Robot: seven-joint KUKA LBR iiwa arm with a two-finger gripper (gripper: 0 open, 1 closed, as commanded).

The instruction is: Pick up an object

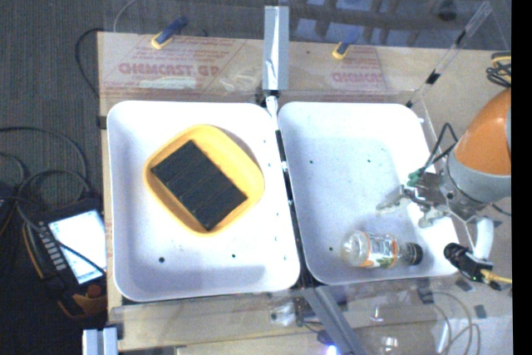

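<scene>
A clear plastic bottle (pixel 380 249) with an orange and green label and a dark cap lies on its side near the front of the right bin (pixel 349 137). In the left bin (pixel 133 262), a yellow dish (pixel 243 160) holds a flat black square pad (pixel 199 184). My gripper (pixel 410 209) hangs over the right edge of the right bin, just behind and to the right of the bottle. It is open with nothing between its fingers and stands apart from the bottle.
A raised divider (pixel 287 187) separates the two bins. The right bin's wall (pixel 428 145) runs close beside the gripper. Clear panels and clamps stand behind the bins on the bench (pixel 191 71).
</scene>
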